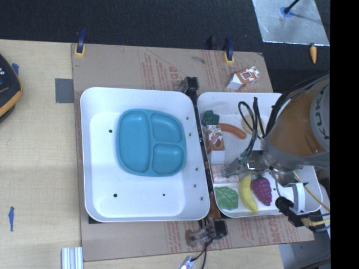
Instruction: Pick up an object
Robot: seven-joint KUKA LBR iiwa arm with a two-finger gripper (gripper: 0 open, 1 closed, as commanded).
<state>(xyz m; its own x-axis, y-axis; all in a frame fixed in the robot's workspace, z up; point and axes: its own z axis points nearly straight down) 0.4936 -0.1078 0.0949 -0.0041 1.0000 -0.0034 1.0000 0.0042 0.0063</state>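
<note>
Claw (238, 166) of the grey arm (297, 130) hangs low in the right bin (224, 101), close to the wall between the two bins; I cannot tell how it is set, because the metal parts there are blurred together. Just beside it, toward the front of the bin, lies the yellow banana (247, 193). Its long axis runs from the back to the front of the bin, a little slanted, and its lower tip points at the front edge. A purple grape bunch (262, 189) touches its right side, and a green leaf toy (227, 197) lies near its left side, in the front left corner. Farther back I see an orange sausage (233, 130) lying across the bin, a small printed box (215, 139) and a dark green piece (210, 117) along the left wall. The left bin (95, 150) holds a blue divided plate (151, 142) in the middle, with wide white floor around it. On the bench (39, 167) behind the right bin lies a small carton (244, 78).
</note>
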